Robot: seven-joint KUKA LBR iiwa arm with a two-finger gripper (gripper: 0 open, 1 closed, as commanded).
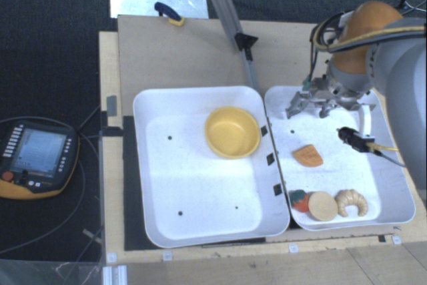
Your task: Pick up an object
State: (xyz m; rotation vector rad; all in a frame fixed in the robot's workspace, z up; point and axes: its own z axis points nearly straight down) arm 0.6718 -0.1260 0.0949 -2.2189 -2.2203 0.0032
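The arm point(380, 43) reaches in from the right edge of the surface point(167, 57), its orange band bulging above the wrist, and its pincer point(310, 107) hangs over the far end of the right bin point(393, 210), near that bin's far left corner. Whether the pincer is apart or together cannot be told from this slant; nothing is seen between its tips. The right bin carries the things to be picked. An orange wedge-shaped piece point(307, 155) lies near the bin's middle, toward its left wall and well apart from the pincer. Along the near edge sit three items in a row: a small red and green piece point(298, 199) by the near left corner, a tan round disc point(323, 206) touching it, and a pale croissant-shaped piece point(351, 201) just beside the disc on its right. A black fitting with a cable point(353, 139) hangs off the arm over the bin's right half. The left bin point(160, 210) holds a yellow bowl point(231, 132), upright, toward its far right corner. Off the left edge of the surface, a control pendant point(35, 157) with a lit screen lies on the dark floor. A grey pole point(223, 3) slants across the far edge of the surface.
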